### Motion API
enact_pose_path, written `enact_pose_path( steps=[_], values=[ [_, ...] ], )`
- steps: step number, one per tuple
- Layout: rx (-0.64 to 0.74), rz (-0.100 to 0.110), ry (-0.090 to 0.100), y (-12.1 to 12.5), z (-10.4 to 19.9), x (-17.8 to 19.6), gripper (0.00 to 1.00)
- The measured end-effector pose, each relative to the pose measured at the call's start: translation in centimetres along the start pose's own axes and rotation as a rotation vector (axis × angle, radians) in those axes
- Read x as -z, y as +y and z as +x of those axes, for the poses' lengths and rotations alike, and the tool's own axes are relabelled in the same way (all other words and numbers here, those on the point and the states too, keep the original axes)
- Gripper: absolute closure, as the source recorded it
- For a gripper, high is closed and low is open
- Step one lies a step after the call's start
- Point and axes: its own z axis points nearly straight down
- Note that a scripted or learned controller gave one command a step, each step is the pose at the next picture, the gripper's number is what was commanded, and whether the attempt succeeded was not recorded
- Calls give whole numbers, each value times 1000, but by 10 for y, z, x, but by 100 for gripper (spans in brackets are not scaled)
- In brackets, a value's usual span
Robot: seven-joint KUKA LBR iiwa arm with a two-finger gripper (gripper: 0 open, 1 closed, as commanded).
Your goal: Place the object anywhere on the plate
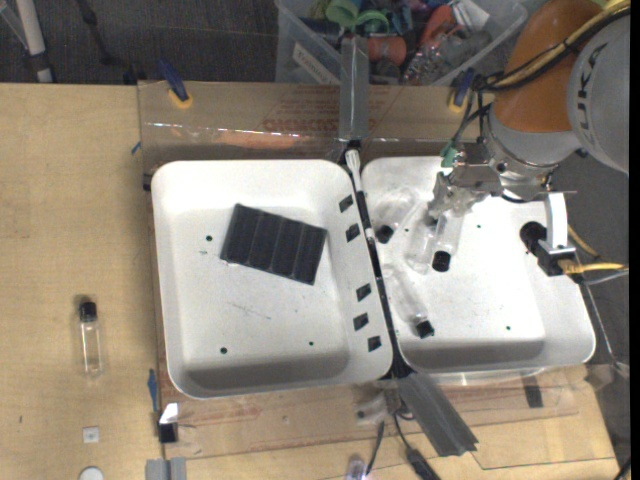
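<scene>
My gripper [441, 236]: over the right bin [520, 318], near its upper left part, fingers pointing down and toward the divider. A clear vial with a black cap [438, 251] sits between the translucent fingers, cap end lowest; I log it as grasped, lifted or just at the bin floor, which I cannot tell.

Arm [545, 78]: grey with an orange band, entering from the upper right of my view.

Right bin, other contents: a second clear vial [410, 313] lying near the divider, black cap toward the front; a small dark piece [383, 233] beside the divider further back.

Left bin [200, 348]: the plate [274, 243], a dark ribbed rectangle, lying flat and slightly skewed in the middle, well apart from the gripper.

Surface [60, 188]: one more clear vial [90, 336] standing apart to the left of both bins.

Behind the bins: a clear tub of mixed coloured items [400, 13].
</scene>
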Motion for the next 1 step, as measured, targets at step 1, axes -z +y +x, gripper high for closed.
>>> enact_pose_path(
  steps=[1],
  values=[
    [-427,2,0,29,34,-35,100]
  ],
)
